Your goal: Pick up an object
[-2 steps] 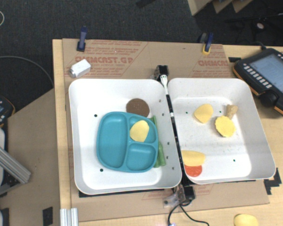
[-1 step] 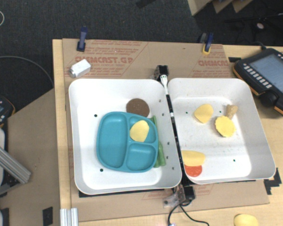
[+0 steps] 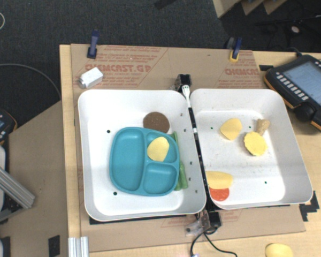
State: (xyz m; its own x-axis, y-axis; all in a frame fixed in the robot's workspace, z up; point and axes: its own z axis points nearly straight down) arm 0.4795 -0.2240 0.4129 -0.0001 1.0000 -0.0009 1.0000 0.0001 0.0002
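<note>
Cardboard covers my bench [image 3: 150,63], with two white bins side by side on it. Nearest in the right bin [image 3: 289,189], a yellow-and-red piece [image 3: 219,185] lies at the front left corner. Beyond it sit a round yellow piece [image 3: 255,143], another yellow piece [image 3: 231,128] and a small tan piece [image 3: 262,125]. The left bin [image 3: 96,197] holds a teal divided tray [image 3: 134,162] with a yellow piece [image 3: 158,149] in one compartment, a green thing [image 3: 182,176] beside it and a brown disc [image 3: 157,122] behind. I cannot tell my gripper's state.
</note>
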